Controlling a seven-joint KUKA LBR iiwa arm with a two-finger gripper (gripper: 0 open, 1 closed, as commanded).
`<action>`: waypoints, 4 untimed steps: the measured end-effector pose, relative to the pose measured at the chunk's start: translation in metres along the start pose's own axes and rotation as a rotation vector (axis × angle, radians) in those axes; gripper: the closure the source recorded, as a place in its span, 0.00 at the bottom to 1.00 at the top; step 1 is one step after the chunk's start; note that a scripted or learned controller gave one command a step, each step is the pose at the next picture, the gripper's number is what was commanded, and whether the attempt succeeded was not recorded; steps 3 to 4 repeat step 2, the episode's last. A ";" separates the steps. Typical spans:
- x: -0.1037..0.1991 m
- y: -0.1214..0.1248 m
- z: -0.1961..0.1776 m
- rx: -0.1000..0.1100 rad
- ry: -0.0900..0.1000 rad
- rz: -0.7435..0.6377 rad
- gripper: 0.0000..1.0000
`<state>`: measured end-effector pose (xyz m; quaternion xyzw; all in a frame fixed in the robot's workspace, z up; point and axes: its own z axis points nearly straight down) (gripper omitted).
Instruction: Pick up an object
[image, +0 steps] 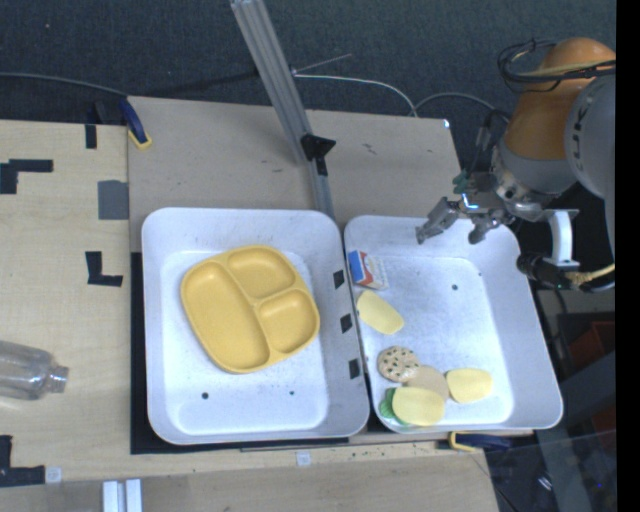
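My gripper (457, 229) hangs above the far edge of the right bin (500, 300), open, with nothing between its two fingers. Down in that bin lie a small red, white and blue packet (366, 270) at the far left, a pale yellow piece (380, 314) below it, a brown spotted cookie (397, 362), a tan round piece (430, 380), a yellow-green piece (417, 405) and a yellow piece (469, 384) near the front. All of these lie well to the front left of the gripper.
The left bin (175, 400) holds a yellow divided plate (250, 307). A slanted metal pole (285, 85) runs from the top to the gap between the bins. A clear plastic bottle (28, 370) lies on the bench at the left edge.
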<state>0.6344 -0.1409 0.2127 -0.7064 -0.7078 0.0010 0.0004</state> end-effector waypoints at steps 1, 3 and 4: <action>-0.036 0.025 -0.022 -0.005 -0.001 0.002 0.00; -0.035 0.024 -0.031 -0.002 -0.002 -0.001 1.00; -0.035 0.024 -0.031 -0.002 -0.002 -0.001 1.00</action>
